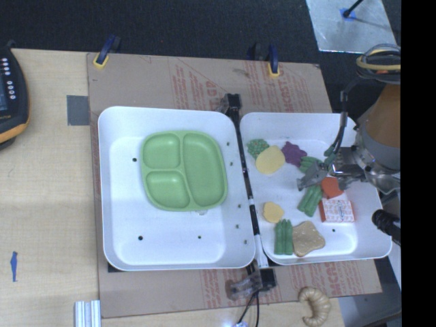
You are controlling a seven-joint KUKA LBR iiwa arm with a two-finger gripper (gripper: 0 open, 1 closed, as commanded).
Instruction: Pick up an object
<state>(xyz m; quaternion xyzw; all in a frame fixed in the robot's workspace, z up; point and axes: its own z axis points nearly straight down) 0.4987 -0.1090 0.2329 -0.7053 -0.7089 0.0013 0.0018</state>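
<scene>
So the gripper (315,178) is sitting low in the right bin (368,254), reaching in from the right. Honestly can't tell how far it's open or whether it's got anything. It's hovering right over a green stick-shaped toy (310,199), with an orange-red block (332,187) and a red-and-white packet (337,210) just beside it. Further left in that bin a yellow piece (270,160), a purple piece (293,152) and a green leafy piece (257,146) are lying close together. Near edge has a tan bread-shaped toy (307,238). The left bin (122,237) is holding a green divided plate (184,170).
</scene>
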